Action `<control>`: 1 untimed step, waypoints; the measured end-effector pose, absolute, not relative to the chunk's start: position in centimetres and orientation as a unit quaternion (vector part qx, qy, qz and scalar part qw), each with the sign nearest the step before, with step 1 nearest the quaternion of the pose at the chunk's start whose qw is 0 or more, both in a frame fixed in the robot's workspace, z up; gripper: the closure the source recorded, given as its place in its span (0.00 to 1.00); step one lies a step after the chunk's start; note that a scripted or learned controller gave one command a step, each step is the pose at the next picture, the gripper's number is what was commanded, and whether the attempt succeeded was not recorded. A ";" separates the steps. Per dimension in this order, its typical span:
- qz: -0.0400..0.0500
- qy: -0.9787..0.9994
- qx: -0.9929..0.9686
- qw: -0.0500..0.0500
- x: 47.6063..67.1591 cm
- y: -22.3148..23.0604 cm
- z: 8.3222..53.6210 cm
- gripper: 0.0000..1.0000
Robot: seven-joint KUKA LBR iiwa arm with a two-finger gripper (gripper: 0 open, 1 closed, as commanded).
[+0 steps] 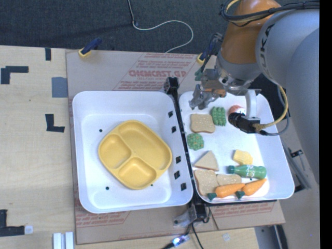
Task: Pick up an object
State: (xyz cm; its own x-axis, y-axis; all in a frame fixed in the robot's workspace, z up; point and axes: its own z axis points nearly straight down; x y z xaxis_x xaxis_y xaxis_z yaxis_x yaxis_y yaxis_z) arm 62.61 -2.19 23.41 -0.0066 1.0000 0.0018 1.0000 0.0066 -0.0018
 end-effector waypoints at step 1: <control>0.001 -0.709 -0.705 0.002 61.1 3.4 21.9 1.00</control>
